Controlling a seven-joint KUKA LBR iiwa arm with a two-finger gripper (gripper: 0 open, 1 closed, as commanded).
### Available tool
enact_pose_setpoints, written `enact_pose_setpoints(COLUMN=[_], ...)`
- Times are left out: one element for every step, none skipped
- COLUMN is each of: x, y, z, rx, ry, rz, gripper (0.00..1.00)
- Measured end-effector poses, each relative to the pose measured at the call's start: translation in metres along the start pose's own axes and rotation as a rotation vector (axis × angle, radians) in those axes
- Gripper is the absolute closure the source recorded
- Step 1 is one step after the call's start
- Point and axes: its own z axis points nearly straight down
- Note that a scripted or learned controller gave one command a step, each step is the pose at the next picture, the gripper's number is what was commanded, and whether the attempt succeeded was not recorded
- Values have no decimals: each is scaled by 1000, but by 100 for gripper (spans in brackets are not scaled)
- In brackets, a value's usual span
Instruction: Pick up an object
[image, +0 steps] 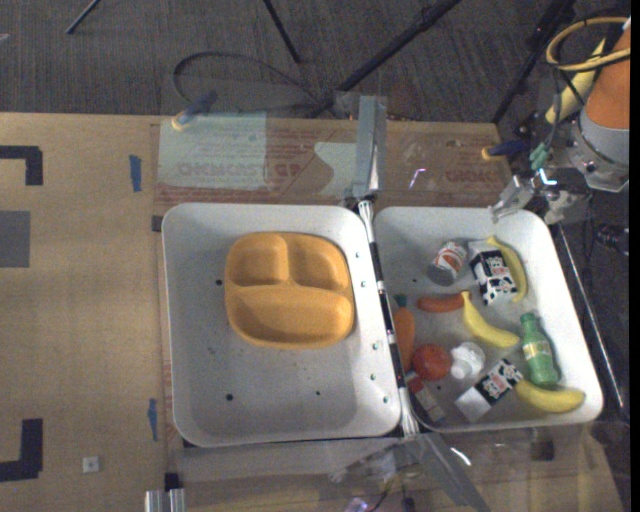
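Note:
My gripper (527, 196) hangs above the far edge of the right bin (420, 235), near its back right corner, with nothing visibly in it. In that bin lie a small can (447, 262), a cow-patterned carton (490, 276) with a banana (513, 266) against it, a second banana (484, 323), a green bottle (538, 350), a third banana (548, 398), another cow-patterned carton (490, 388), a red tomato (431, 362), a white piece (467, 357) and two carrots (403, 336) (441, 302). The closest things to the gripper are the far carton and its banana.
The left bin (200, 380) holds an orange divided plate (290, 288). A metal divider rail (378, 300) runs between the bins. Cables and tripod legs (290, 40) lie on the floor beyond the bench. The arm's orange band (612, 95) is at the upper right.

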Motion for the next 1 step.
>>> enact_pose_setpoints(x=[-27], y=[-43], z=[-105], rx=[-13], ry=[-7], rz=[-146], gripper=[0])
